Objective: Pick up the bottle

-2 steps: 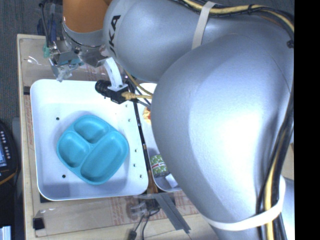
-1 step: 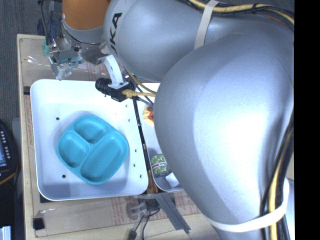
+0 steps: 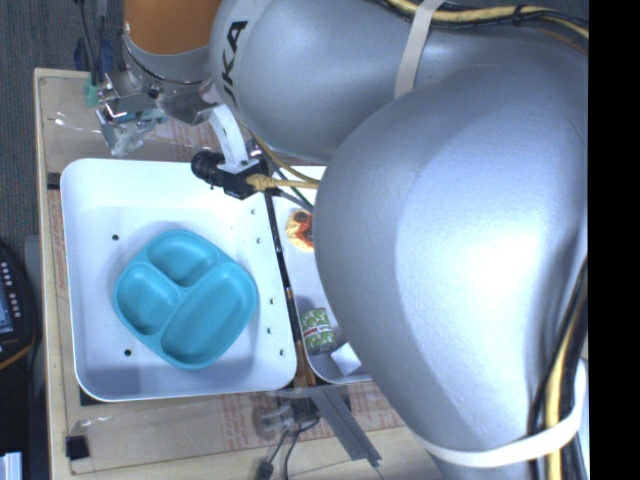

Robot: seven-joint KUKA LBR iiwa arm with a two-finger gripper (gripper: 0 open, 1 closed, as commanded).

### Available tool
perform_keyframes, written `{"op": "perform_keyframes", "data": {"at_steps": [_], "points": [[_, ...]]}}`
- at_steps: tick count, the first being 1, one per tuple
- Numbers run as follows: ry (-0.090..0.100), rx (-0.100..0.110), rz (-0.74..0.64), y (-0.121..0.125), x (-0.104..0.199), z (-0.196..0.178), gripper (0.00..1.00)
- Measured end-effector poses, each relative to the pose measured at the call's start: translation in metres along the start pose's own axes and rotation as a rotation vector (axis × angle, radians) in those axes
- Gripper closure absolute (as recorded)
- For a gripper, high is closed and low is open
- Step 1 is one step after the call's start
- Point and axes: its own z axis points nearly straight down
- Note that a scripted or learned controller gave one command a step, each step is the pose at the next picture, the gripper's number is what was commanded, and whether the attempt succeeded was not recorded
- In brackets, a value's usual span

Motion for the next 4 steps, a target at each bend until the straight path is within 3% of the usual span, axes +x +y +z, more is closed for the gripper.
{"op": "perform_keyframes", "data": {"at_steps": [1, 3, 4], "points": [[-0.001, 0.004, 0.32, -0.001, -0.007, 0.066, 1.0], [-0.001, -0.002, 0.155, 0.0, -0.005, 0.006, 1.0], [-0.001, 0.004, 0.396, 0.0, -0.006, 0.073, 1.0]]}}
